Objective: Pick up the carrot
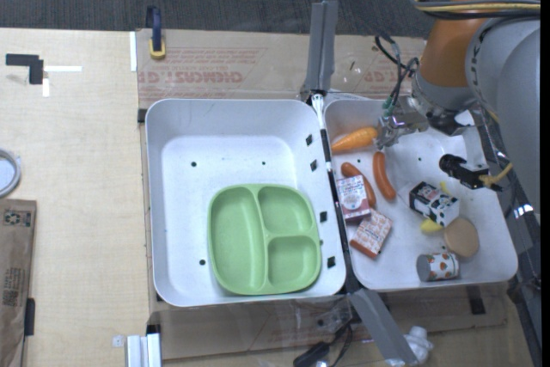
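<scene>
The orange carrot (354, 138) lies in the far left corner of the right bin (490, 271), its thick end pointing right. My gripper (389, 131) is low in that bin, right at the carrot's right end, under the orange wrist band. The gripper's own body hides where it meets the carrot, so I cannot make out any hold on it.
A red sausage (383, 176), two red-and-white packets (354, 195) (371, 235), a black-and-white box (432, 202), a brown round piece (461, 238) and a small can (438, 266) share the right bin. A green divided plate (265, 238) lies in the left bin (172, 185).
</scene>
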Controlling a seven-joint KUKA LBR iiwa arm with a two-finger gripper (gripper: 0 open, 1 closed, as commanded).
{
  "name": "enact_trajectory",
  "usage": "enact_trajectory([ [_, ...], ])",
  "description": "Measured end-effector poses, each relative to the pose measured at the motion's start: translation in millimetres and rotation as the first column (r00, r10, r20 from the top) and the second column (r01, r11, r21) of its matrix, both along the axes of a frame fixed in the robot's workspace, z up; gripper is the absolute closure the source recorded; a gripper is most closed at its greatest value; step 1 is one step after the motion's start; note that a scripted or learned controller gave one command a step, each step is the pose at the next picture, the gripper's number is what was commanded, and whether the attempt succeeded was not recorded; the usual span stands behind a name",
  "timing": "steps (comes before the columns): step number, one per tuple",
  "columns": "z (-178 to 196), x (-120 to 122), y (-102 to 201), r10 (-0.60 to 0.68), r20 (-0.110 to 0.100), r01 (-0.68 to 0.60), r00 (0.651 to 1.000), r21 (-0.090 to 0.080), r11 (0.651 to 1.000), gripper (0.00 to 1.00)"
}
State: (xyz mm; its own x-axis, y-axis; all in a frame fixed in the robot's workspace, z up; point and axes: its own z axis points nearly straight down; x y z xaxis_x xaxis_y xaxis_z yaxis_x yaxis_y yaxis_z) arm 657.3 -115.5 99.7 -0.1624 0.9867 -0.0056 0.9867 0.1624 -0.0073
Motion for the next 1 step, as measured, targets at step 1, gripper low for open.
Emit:
enact_trajectory([
  [1,77.0,-40.2,2.9,-0.267,0.005,0.267,0.964,0.005,0.964,1.00],
])
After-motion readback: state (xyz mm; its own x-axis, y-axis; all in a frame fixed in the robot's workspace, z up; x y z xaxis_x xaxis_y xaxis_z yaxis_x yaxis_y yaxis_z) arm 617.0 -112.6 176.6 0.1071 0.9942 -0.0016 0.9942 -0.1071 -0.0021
